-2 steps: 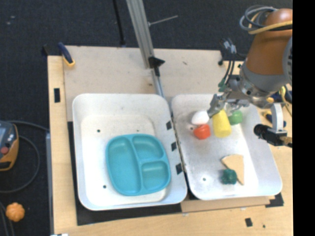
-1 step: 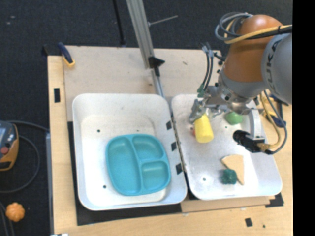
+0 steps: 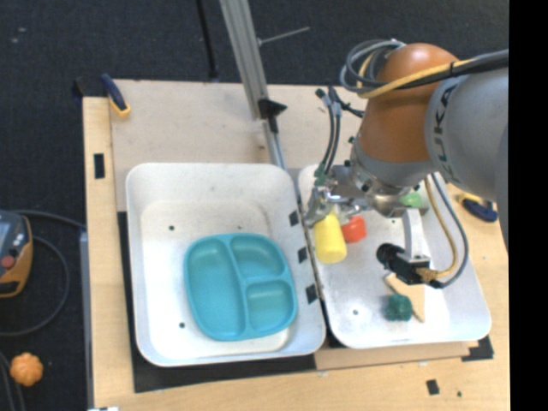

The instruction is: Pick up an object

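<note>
Off to the far left, beyond the bench (image 3: 197,122), a small orange ball (image 3: 26,368) lies on the dark floor. On the bench, the left bin (image 3: 163,221) holds a teal divided plate (image 3: 241,285) lying flat towards its front. A metal post (image 3: 244,50) rises at a slant behind the two bins.

At the near-left edge of the right bin (image 3: 360,319), the gripper (image 3: 321,202) hangs low beneath the grey and orange arm (image 3: 411,135). I cannot tell whether it is wide or narrow. A yellow cylinder (image 3: 330,240) sits just below it, close against it, with a small orange piece (image 3: 354,229) touching its right side. A light green piece (image 3: 414,200) peeks out further right. Near the bin's front, a dark green lump (image 3: 396,307) rests against a tan wedge (image 3: 416,308).
</note>
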`<state>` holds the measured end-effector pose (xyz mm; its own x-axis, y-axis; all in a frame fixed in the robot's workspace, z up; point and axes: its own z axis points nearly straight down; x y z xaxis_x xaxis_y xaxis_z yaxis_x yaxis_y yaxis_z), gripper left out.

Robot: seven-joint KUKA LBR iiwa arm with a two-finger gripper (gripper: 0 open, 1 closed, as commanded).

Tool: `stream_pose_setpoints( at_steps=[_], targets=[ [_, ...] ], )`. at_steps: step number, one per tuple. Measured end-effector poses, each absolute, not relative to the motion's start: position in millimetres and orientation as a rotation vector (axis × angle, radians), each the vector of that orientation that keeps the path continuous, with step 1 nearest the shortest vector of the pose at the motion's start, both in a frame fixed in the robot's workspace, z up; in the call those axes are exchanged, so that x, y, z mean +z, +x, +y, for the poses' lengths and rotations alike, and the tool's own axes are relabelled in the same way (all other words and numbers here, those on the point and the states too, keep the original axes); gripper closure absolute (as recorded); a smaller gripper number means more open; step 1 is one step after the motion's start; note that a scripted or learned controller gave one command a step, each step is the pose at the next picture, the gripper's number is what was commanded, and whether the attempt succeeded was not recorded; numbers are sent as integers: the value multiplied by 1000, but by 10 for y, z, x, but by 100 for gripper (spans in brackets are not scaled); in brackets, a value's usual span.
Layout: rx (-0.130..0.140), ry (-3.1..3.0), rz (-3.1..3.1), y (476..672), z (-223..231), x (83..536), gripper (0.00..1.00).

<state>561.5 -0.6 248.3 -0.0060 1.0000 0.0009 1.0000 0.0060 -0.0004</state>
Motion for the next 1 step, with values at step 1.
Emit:
stream_pose_setpoints(
  at_steps=[1],
  targets=[
    [-3,-2212,-2230,5449,492,2569,100]
  ],
)
